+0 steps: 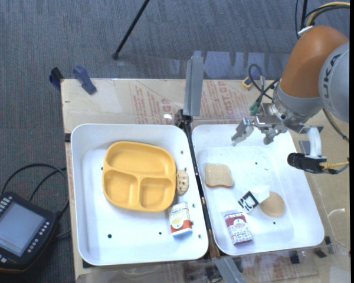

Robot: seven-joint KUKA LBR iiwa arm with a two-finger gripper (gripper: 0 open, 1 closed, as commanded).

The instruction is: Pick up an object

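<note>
My gripper (pixel 255 133) hangs over the far part of the right bin (pixel 301 217), its two fingers spread open with nothing between them. Below it in that bin lie a slice of toast (pixel 218 175), a small black-and-white carton (pixel 252 198), a tan bun-like piece (pixel 273 204) and a red-and-white box (pixel 238 227). The toast is the closest of these to the gripper, a little nearer the camera and to the left.
The left bin (pixel 91 229) bears a yellow divided plate (pixel 139 175), a cookie (pixel 182 182) at its right rim and a small carton (pixel 180 219). A grey upright post (pixel 193 87) stands behind the bins' shared edge. A black cylinder (pixel 304 161) juts from the arm.
</note>
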